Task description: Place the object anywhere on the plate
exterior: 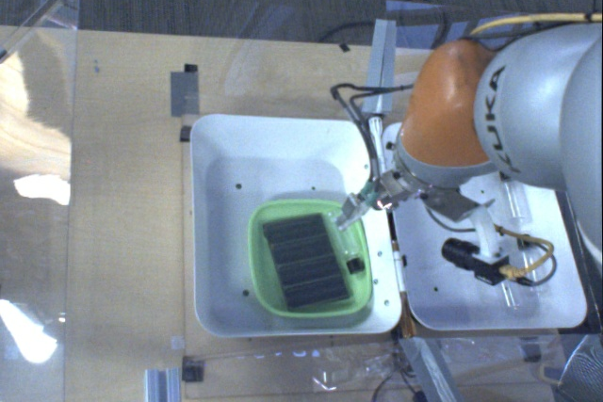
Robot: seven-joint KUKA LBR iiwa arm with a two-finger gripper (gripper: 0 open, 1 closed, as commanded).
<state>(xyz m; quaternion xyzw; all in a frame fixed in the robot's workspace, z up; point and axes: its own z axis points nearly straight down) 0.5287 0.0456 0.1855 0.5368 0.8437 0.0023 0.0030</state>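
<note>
Camera view: dark ridged block (303,261) lengthwise up-left on green plate (261,270).

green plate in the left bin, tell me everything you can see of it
The green plate is a rounded-square dish with a raised rim, plastic-looking, lying flat in the lower half of the left bin. A dark ridged rectangular object lies slantwise on it, covering most of its middle. The gripper hangs over its upper right rim.

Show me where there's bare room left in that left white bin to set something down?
In the left white bin, bare floor runs along the far wall and down the left side of the green plastic plate. The near right corner is crowded: the plate carries a dark ribbed block, and the tool hangs over the plate's right rim.
</note>
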